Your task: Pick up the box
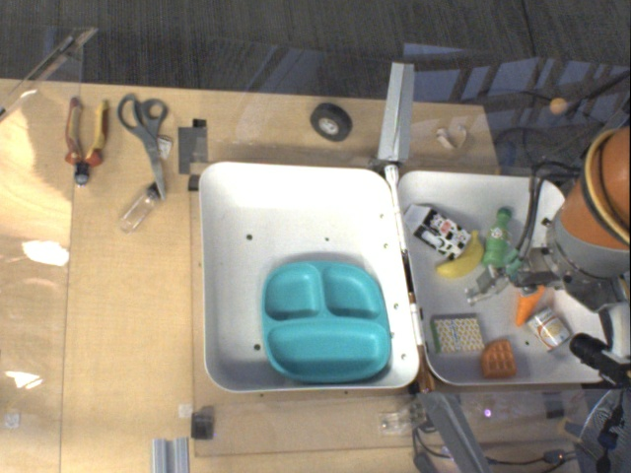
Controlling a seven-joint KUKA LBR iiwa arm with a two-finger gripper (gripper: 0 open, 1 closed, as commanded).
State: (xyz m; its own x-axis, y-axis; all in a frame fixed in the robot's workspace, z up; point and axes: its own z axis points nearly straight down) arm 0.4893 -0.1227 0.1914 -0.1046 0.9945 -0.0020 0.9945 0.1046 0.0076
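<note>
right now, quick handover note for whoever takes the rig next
Gripper: low in the right bin, among the toys; whether its fingers are open or shut can't be made out.
Box: lies at the bin's far left corner, beside a banana, apart from the gripper.
Left bin: holds a teal divided tray.
Done: nothing; box not picked.
Left: move to the box, grip it, lift.

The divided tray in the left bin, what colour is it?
Teal, plain all over. The divided tray shows clearly in the camera view, lying in the left bin.
</note>
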